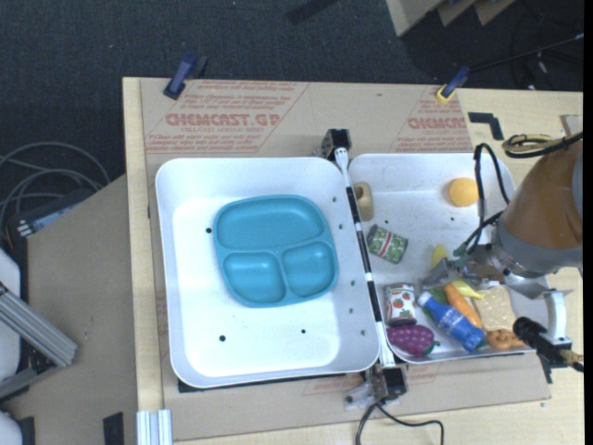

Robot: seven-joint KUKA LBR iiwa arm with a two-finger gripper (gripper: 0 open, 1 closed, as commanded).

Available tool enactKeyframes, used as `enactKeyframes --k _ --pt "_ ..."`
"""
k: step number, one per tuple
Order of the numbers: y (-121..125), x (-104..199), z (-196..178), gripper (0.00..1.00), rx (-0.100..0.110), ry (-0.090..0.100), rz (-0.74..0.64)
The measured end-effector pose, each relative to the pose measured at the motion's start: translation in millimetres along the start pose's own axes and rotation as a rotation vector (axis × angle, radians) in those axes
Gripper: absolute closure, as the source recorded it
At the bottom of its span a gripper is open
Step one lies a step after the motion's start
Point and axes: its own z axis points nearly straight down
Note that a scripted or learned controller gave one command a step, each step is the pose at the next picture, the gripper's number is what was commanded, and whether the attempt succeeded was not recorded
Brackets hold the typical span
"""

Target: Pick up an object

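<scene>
The right bin holds a heap of small items at its front right: a blue bottle, an orange carrot-like piece, a yellow piece, purple grapes and a red and white carton. A green can lies further left, and an orange ball sits at the back. My gripper reaches in from the right and hangs low over the heap, just above the yellow and orange pieces. I see nothing held in it.
A teal divided plate lies in the left bin. A small tan cylinder rests by the wall between the bins. A tan cracker lies at the right bin's front right, under the arm.
</scene>
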Motion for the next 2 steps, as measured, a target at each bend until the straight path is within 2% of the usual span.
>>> enactKeyframes --k 1,2 --pt "0.8 0.5 -9.9 1.00 -0.003 0.000 0.000" --pt "0.6 0.6 -9.7 0.00 -0.002 0.000 0.000"
